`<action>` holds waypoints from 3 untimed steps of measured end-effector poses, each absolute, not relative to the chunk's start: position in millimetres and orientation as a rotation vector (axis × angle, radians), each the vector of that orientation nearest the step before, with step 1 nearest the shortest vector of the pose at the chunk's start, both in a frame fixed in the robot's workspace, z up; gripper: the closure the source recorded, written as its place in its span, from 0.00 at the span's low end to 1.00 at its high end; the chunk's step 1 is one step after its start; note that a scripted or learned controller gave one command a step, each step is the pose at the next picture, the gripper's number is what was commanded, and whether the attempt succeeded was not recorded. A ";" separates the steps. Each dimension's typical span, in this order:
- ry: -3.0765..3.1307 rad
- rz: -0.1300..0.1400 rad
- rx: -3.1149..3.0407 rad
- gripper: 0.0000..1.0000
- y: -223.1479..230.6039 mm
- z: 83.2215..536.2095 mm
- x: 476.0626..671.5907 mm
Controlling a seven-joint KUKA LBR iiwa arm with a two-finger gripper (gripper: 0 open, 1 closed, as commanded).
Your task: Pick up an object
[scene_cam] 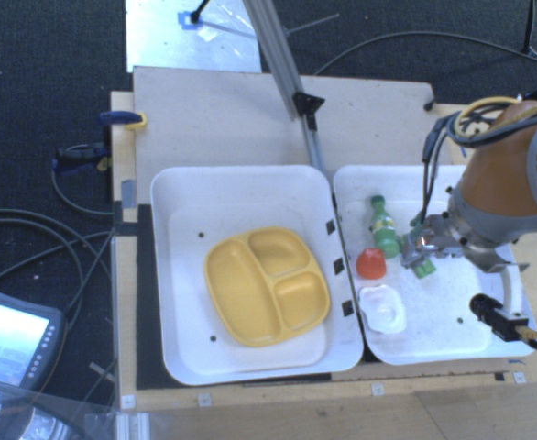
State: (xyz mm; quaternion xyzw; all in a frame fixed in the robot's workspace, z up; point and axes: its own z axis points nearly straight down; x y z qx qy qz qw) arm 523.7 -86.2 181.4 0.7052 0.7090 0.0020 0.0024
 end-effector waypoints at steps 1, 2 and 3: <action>2.224 0.008 2.211 1.00 -79.3 229.0 521.3; 2.223 0.008 2.210 1.00 -79.5 283.0 523.4; 2.231 0.006 2.208 1.00 -29.1 284.5 546.6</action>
